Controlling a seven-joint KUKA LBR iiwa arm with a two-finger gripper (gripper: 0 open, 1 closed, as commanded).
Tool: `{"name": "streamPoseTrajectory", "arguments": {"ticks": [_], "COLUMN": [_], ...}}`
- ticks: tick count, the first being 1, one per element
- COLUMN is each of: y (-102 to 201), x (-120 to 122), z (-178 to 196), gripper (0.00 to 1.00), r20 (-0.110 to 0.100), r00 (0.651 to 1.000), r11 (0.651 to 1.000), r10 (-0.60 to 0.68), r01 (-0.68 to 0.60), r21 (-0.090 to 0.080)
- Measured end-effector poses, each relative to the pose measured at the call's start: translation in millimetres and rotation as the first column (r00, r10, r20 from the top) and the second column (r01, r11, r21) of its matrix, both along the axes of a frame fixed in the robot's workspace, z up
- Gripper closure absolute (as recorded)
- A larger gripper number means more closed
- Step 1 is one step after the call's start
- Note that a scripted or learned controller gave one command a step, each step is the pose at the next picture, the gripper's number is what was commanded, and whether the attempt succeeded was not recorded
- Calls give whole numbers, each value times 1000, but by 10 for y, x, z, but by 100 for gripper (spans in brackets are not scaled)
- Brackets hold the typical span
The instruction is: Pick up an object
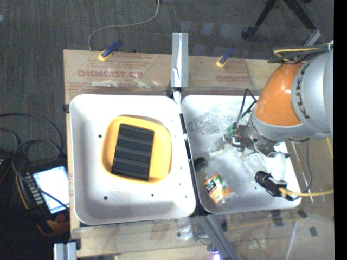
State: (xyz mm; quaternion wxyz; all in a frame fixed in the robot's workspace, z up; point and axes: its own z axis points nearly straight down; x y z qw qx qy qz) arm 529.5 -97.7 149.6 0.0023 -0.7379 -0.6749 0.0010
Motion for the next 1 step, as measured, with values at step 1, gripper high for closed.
{"name": "streamPoseTrajectory", "arguments": {"ticks": [1], "y": [-431], "x": [667], "z": [-588], "gripper": [0], "r20": [16], "r00": [998], "r11": [998], "r10": [56], "r01": [-56], "r21": [-5]}}
